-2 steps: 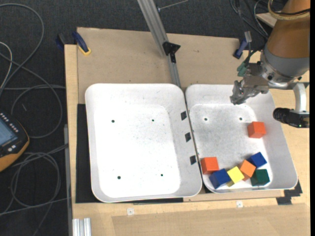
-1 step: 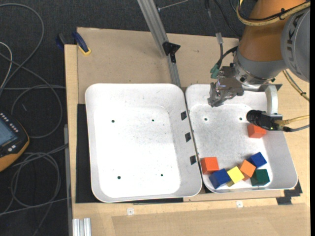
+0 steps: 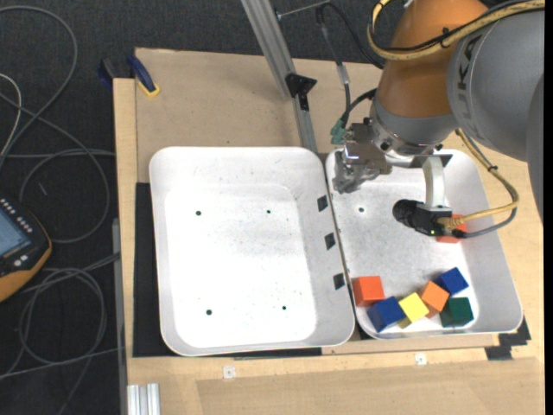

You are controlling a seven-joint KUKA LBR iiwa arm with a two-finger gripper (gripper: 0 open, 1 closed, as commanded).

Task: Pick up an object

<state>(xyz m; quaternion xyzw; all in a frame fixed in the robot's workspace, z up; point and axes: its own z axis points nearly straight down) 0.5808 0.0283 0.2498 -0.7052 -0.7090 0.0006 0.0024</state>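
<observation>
Several small blocks lie clustered at the near end of the right bin (image 3: 484,232): an orange-red block (image 3: 369,289), a blue block (image 3: 386,313), a yellow block (image 3: 413,306), an orange block (image 3: 435,296), a second blue block (image 3: 452,280) and a green block (image 3: 458,311). My gripper (image 3: 348,176) hangs low over the far left corner of the right bin, close to the wall between the bins. It is well away from the blocks, and I see nothing held in it.
The left bin (image 3: 173,180) lies beside the right one, with black clips (image 3: 329,240) on the shared wall. A slanted metal pole (image 3: 276,50) rises behind the bins. A black fitting with a yellow cable (image 3: 419,215) hangs off the wrist over the right bin.
</observation>
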